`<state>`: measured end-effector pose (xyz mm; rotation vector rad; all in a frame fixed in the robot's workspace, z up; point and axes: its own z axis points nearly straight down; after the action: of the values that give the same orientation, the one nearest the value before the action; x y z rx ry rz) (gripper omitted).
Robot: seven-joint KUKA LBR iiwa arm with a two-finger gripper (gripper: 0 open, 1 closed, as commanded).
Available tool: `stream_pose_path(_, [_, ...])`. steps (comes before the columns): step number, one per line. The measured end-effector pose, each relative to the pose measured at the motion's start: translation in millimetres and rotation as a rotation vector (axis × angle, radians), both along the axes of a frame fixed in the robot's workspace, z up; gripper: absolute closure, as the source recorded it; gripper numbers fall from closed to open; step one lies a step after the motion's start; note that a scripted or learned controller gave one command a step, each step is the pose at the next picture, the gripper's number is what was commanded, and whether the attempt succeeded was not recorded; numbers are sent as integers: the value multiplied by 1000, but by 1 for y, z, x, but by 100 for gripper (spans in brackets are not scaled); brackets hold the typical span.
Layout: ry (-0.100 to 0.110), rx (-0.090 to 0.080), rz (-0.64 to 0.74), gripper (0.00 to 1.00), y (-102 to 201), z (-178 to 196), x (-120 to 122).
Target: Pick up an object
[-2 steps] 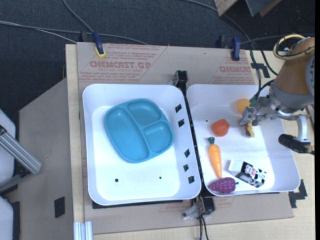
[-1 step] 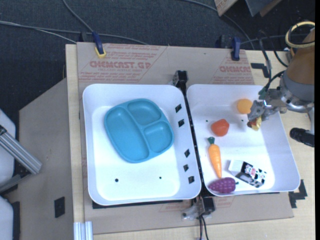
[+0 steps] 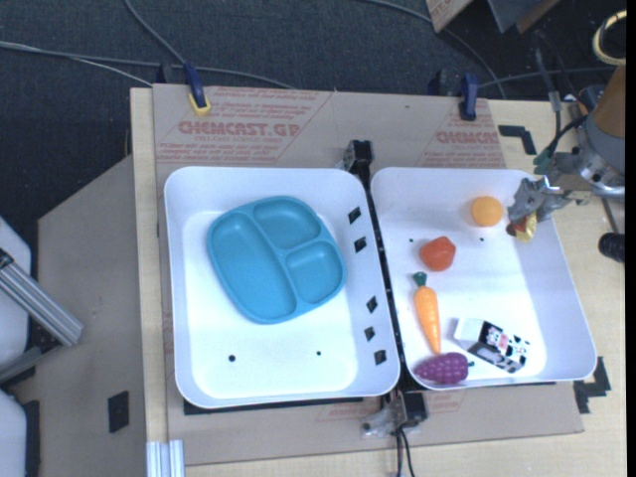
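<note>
Gripper (image 3: 524, 217) at far edge of right white bin (image 3: 571, 296), jaws closed on small yellow-red object (image 3: 521, 229), just right of orange ball (image 3: 486, 211); red tomato (image 3: 437, 253) and carrot (image 3: 427, 311) lie nearer, left of it.

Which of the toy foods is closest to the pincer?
The orange ball, at the far end of the right bin, just left of the pincer. The tomato, carrot and grapes lie farther away.
</note>
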<state>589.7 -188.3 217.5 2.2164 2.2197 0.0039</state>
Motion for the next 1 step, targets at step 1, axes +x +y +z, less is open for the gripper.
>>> stream_pose_path(1, [10,6,4,100,56,-10,-8])
